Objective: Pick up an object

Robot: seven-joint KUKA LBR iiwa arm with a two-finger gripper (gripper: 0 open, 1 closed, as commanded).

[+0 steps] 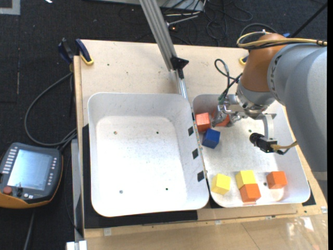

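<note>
tool (225, 117) beside orange block (203, 122), blue block (210, 138)

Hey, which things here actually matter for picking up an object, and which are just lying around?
Part of the job:
- end effector, low in the right bin
- orange block and blue block beside it
- yellow blocks, orange blocks near the front wall

Just lying about:
- left bin
- teach pendant on the floor
- cables
</note>
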